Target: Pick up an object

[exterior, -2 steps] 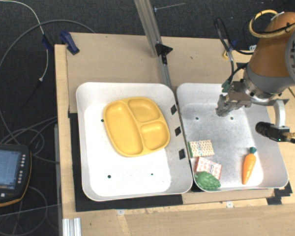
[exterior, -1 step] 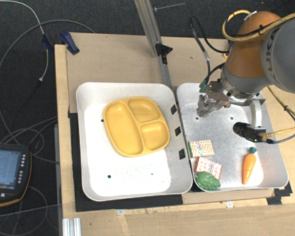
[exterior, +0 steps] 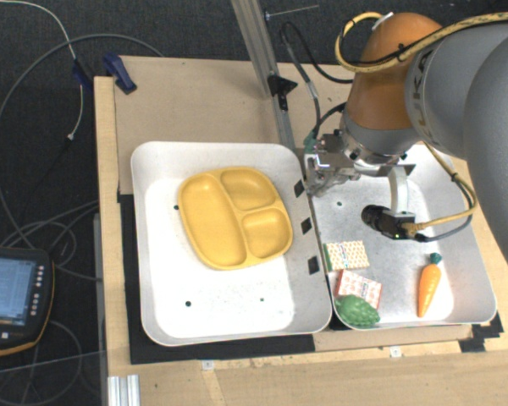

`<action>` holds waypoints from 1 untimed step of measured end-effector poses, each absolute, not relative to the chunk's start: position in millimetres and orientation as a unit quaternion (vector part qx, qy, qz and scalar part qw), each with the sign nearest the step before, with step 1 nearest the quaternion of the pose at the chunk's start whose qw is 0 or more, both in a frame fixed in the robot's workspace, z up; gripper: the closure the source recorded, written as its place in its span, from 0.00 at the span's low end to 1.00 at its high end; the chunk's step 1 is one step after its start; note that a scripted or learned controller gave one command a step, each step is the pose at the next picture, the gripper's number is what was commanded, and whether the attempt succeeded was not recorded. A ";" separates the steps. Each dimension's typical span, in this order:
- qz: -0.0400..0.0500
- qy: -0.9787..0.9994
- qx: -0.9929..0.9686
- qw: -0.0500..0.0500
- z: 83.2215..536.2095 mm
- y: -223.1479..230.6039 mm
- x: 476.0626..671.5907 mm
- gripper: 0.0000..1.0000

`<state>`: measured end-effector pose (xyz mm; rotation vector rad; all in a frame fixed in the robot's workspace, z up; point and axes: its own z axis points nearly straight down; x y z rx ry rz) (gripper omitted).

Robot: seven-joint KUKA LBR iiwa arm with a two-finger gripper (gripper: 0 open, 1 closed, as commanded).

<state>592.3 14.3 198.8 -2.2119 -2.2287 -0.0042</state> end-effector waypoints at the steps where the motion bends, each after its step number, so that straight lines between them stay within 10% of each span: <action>1: -0.002 -0.709 -0.705 0.000 213.8 60.4 599.7 1.00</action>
